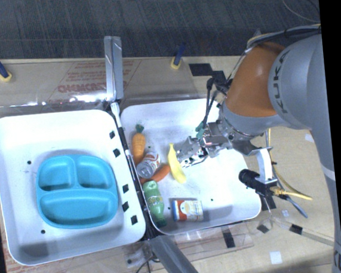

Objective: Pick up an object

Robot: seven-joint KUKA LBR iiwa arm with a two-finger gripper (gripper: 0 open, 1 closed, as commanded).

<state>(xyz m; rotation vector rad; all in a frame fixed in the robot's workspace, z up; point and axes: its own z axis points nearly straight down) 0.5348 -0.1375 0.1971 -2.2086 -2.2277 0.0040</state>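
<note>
On the desk sit two shallow white bins side by side. The left bin holds a blue divided tray lying flat near its middle. The right bin carries a cluster of small things along its left wall: a carrot standing nearest the top, a small can just below it, an orange piece beside the can, and a green bottle lying lengthwise near the bottom. A yellow banana lies a little right of these, pointing up and down, and a tin with a red and yellow label lies on its side near the lower edge.

The grey arm, with its orange band, reaches in from the right over the right bin. Its end effector sits low, just beside the banana's right side, close to or touching it. Whether it is apart or together I cannot tell, since the metal parts blur against the white floor of the bin.
</note>
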